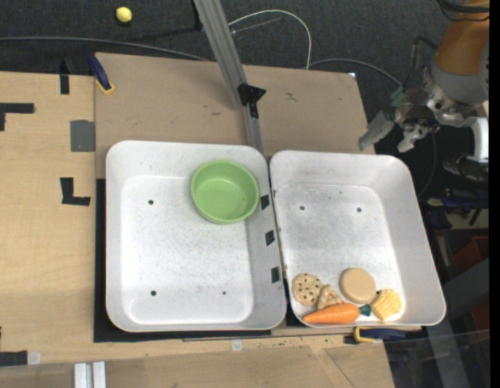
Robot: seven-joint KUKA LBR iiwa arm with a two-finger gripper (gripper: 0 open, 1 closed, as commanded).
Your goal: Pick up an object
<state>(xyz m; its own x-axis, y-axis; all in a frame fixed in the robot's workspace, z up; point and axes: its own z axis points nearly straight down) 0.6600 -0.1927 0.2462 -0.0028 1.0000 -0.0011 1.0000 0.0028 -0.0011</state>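
Gripper (389, 130) spread open, holding nothing, far right; carrot (331, 314), cookie (306, 288) and cracker (387, 304) crowd the right bin's (331, 172) near corner, risking a blocked grasp.

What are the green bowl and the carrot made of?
The green bowl looks like moulded plastic: one flat colour, smooth matte surface, even rim. The carrot is probably a plastic toy too, with uniform orange and a soft sheen, though rubber can't be ruled out.

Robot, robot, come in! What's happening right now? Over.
Gripper open, holding nothing, off the right bin's far corner. Carrot, cookie untouched in near corner. Nothing in the way.
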